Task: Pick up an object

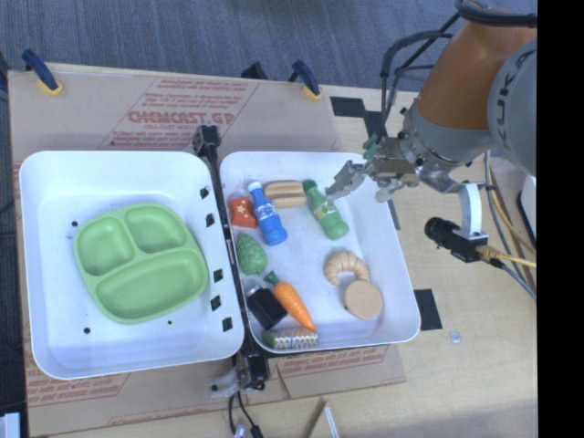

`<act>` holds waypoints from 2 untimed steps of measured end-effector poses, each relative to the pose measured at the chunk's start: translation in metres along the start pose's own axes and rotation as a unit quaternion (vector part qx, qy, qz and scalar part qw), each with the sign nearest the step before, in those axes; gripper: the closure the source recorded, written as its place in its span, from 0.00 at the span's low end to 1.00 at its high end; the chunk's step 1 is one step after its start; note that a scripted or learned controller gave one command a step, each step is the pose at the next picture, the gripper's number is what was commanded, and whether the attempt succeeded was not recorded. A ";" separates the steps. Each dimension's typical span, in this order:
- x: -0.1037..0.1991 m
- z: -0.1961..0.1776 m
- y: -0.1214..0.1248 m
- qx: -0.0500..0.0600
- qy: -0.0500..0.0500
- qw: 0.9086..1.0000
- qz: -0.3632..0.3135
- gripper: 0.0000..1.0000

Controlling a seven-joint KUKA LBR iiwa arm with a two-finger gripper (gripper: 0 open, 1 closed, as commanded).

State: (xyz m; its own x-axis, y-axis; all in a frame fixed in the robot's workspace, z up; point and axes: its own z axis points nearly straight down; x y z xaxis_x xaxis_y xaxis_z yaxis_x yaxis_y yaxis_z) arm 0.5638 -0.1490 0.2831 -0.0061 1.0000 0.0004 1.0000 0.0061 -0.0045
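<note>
The right bin (pixel 392 245) holds several toy foods. Among them are a hot dog (pixel 285 192), a green bottle (pixel 326 212), a blue bottle (pixel 267 214), a small red piece (pixel 241 211), a green leafy piece (pixel 252 255), a carrot (pixel 295 306), a croissant (pixel 347 265) and a round tan disc (pixel 363 300). My gripper (pixel 367 182) hovers over the bin's upper right corner, just right of the green bottle. It is open, and nothing sits between its fingers.
The left bin (pixel 36 199) carries a green divided plate (pixel 141 261). A black block (pixel 265 307) and a striped item (pixel 294 339) lie at the right bin's near edge. Black clips (pixel 208 138) line the seam between bins. Cables (pixel 474 243) hang at the right.
</note>
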 end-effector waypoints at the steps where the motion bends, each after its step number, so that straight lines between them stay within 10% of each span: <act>1: -0.022 0.117 0.019 0.001 0.000 1.000 0.000 0.00; 2: 0.029 0.193 0.035 0.001 0.000 1.000 -0.001 0.00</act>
State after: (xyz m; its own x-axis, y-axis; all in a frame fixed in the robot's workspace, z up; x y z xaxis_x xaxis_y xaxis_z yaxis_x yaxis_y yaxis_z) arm 0.5973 -0.1200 0.0905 -0.0082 1.0000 0.0007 0.9999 0.0082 -0.0066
